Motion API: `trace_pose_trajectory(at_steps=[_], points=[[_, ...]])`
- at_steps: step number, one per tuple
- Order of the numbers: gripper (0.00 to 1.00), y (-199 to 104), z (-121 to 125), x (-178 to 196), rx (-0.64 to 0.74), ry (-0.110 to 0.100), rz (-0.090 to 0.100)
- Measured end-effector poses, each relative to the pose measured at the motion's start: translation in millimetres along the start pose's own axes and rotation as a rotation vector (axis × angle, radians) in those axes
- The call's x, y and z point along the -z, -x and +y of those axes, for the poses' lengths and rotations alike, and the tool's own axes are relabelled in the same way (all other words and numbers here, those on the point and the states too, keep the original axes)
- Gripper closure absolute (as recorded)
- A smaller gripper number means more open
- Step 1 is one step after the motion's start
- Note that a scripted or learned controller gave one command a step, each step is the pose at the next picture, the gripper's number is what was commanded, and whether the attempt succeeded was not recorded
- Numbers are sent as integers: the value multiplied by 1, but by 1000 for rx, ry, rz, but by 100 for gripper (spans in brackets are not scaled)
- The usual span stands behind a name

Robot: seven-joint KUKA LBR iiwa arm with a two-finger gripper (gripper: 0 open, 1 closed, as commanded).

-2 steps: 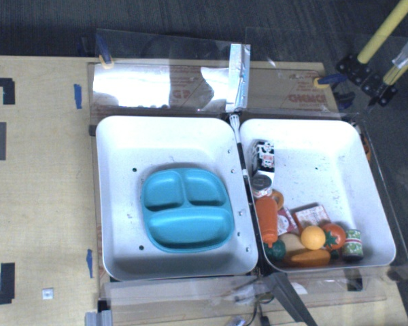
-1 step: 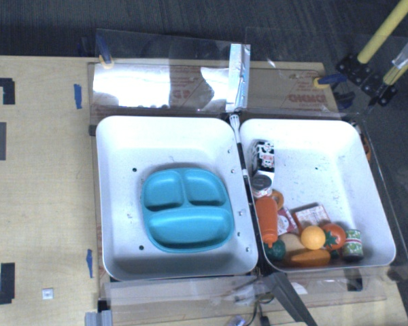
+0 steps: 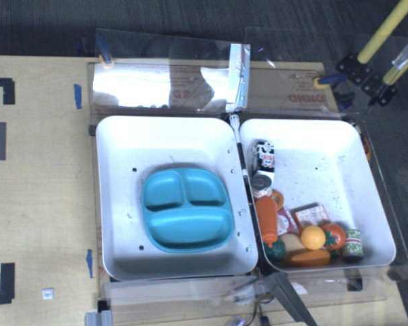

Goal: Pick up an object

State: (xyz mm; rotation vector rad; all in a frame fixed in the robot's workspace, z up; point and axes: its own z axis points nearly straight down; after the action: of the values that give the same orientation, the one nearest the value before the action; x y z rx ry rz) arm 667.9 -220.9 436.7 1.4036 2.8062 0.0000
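The right bin (image 3: 326, 148) holds a cluster of toy foods along its left wall and near corner. A black-and-white cow-print carton (image 3: 263, 156) lies at the far end, with a small grey tin (image 3: 261, 181) just below it. A long orange sausage-like piece (image 3: 266, 219) runs down the left wall. Near the front lie a red-and-white packet (image 3: 311, 214), a yellow-orange ball (image 3: 313, 237), a red tomato (image 3: 334, 235), a green-labelled can (image 3: 353, 244) and an orange carrot (image 3: 309, 257).
The left bin (image 3: 122, 148) bears a blue divided plate (image 3: 187, 208) at its middle. A clear plastic divider (image 3: 238, 80) stands behind the bins. A yellow rod (image 3: 389, 24) with a black clamp (image 3: 359, 70) sits at the far right.
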Motion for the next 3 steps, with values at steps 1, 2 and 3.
trace_pose_trajectory(at_steps=[1, 2, 3], points=[[100, 0, 0, 0, 42, 0, 0], [100, -2, -2, 0, 77, -1, 0], [100, -3, -2, 0, 125, -1, 0]])
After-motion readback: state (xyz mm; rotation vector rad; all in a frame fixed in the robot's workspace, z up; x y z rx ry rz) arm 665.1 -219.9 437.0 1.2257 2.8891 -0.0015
